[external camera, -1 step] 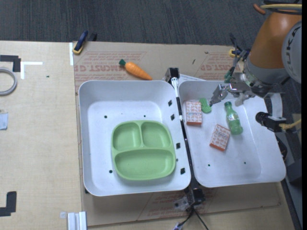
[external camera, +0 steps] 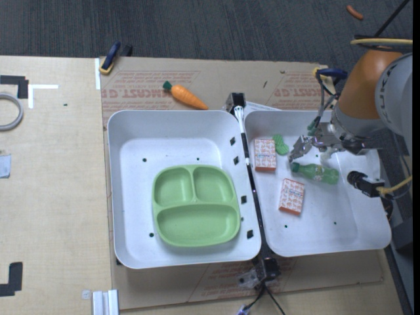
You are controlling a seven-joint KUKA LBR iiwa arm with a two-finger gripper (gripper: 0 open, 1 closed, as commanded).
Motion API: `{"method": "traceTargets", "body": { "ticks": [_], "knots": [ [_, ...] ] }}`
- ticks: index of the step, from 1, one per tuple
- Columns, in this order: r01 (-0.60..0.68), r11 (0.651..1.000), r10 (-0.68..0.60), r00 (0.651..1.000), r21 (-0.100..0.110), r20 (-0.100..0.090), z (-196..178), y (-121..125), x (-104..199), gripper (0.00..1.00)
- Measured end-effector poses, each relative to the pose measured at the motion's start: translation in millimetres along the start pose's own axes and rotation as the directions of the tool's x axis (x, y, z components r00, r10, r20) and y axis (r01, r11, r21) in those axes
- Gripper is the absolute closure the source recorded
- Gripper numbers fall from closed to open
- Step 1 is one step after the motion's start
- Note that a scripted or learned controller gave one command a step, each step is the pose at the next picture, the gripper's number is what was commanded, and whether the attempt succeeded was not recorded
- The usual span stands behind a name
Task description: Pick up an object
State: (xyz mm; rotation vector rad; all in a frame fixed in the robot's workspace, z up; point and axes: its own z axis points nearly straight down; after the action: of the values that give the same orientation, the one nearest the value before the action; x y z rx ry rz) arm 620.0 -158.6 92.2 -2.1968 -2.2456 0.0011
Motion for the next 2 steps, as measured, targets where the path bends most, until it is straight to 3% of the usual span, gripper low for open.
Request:
{"method": "traceTargets", "body": {
  "ticks": [1,2],
  "knots": [
    [-0.08,0.997,0.08,0.997,0.001,-0.001,-14.8,-103.0,49.0,0.0],
    [-0.082,0.997,0.082,0.997,-0.001,0.0,-24.5,-102.1,48.5,1.0]
  ]
}}
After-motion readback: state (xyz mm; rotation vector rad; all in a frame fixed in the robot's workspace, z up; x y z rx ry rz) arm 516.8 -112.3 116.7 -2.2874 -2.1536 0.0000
